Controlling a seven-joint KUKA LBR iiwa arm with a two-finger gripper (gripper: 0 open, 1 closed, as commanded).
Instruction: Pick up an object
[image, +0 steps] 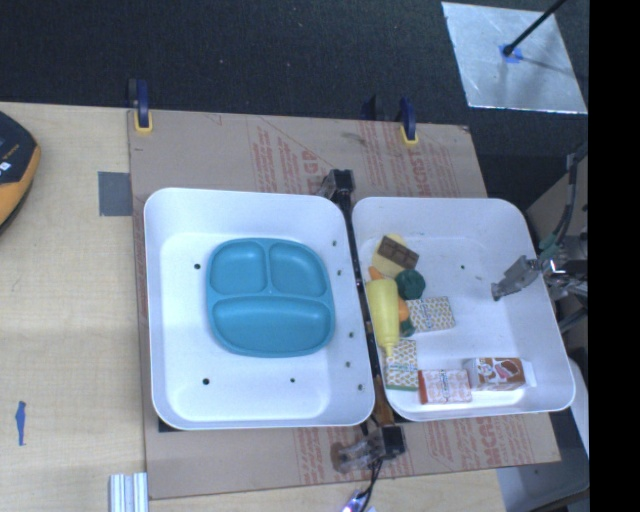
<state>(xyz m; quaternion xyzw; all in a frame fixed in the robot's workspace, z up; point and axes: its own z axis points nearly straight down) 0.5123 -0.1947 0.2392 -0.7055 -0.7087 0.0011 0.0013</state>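
a wooden bench (70, 300) carries a brown cardboard sheet (250, 150) printed with faint red lettering, too pale to read, and held by blue clamps (142, 100) at the far edge. two white bins sit on it side by side. the left bin (170, 390) holds a blue divided plate (269, 296). the right bin (500, 225) holds the objects, grouped along its left wall and near edge: a yellow bottle (381, 305), a green lump (410, 284), a brown block (394, 253), patterned packets (432, 314) and two red-and-white packets (470, 380) whose print is illegible. the gripper (510, 279) hovers at the right side of the right bin, well apart from the objects; finger state cannot be determined, and the arm is cut off at the right.
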